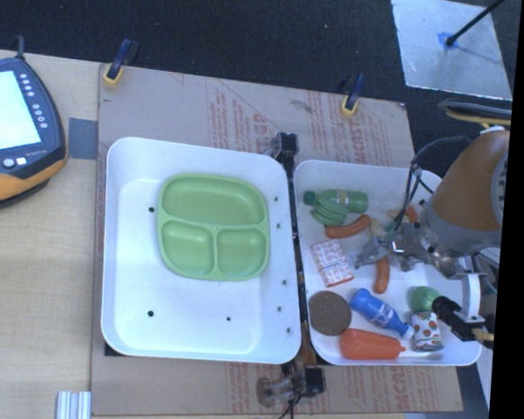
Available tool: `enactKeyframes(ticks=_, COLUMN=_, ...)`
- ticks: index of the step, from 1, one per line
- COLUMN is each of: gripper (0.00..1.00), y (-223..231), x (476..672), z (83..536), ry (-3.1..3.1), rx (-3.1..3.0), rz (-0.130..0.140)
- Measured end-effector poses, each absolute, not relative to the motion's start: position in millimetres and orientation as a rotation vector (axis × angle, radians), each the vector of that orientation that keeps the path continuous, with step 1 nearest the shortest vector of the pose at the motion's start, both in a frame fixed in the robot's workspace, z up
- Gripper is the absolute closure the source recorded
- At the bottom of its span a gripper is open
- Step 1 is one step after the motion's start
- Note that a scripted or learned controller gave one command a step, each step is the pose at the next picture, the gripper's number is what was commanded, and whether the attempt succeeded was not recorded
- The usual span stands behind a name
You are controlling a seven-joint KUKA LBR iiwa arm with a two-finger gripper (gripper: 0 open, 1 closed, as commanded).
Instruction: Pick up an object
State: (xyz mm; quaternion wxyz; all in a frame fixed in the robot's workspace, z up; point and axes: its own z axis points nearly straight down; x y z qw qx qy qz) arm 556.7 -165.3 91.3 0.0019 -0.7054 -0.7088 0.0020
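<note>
While the arm [469, 189] reaches in from the right edge of the frame, its end effector [387, 250] sits low over the right bin [305, 253], and whether it is released or clenched I cannot tell; the metal parts blur together there. Right under it lies a small sausage [381, 276], reddish-orange, short and rounded, its long axis running nearly straight up and down the frame, upper end just below the end effector. Whether it is touched, I can't say.

A second sausage [348, 227], same colour but longer, lies up and to the left, slanting from lower left to upper right, just beside a green bottle [337, 201] lying sideways near the bin's top. Centre of the bin: a red-and-white packet [331, 261]. Lower down, a brown disc [329, 312], a blue bottle [379, 312] pointing upper left to lower right, an orange carrot [371, 346] lying along the bottom wall, and a spotted cup [427, 331] with a green ball [423, 298] just above it.

Over in the left bin [124, 238], a green divided plate [215, 227] lies flat. A tablet [15, 130] rests on the bench [29, 303] at upper left.
</note>
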Motion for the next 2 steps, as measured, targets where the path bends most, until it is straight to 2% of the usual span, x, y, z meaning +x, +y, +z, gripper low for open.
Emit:
enactKeyframes(ticks=1, gripper=1.0, y=-166.6, x=556.7, z=101.7, ry=-2.228, rx=-2.209, rz=0.01)
enactKeyframes(ticks=2, gripper=1.0, y=-80.6, x=568.5, z=265.0, ry=-2.227, rx=-2.214, rz=0.001)
